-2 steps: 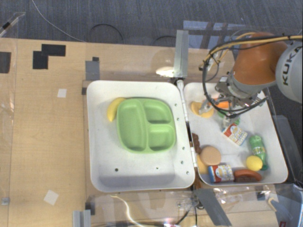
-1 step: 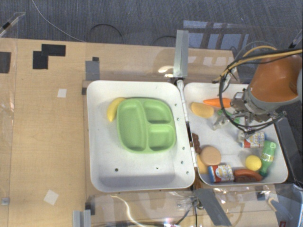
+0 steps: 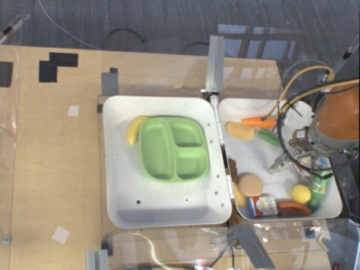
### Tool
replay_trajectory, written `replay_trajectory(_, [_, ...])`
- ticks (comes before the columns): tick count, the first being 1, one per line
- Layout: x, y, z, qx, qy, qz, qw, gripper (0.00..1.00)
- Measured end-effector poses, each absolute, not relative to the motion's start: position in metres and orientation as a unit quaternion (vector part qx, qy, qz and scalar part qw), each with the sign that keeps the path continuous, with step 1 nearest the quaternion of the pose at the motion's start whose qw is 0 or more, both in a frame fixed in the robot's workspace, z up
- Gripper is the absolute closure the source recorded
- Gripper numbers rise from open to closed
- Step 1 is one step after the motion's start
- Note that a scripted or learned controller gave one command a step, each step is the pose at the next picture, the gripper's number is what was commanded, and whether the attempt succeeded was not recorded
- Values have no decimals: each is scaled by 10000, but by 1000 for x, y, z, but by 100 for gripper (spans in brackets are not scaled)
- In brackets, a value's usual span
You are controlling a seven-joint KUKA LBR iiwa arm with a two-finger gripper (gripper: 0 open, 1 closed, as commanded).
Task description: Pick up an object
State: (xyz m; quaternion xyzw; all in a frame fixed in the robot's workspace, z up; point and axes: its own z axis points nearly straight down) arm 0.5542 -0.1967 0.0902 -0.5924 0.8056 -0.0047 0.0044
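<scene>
My gripper hangs over the middle of the right bin, below the arm's orange band. It is open, and its grey fingers are spread above bare bin floor with nothing between them. Around it lie an orange carrot, a yellow-orange piece, a green vegetable, a round tan object, a can, a brown sausage, a yellow lemon and a green bottle. The arm and its cables hide part of the bin's right side.
The left bin holds a green divided plate with a yellow banana at its upper left edge. A metal divider separates the two bins. Black and yellow cables loop above the right bin.
</scene>
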Motion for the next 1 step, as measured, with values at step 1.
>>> replay_trajectory(1, [559, -193, 104, -5922, 8057, -74, 114, 100])
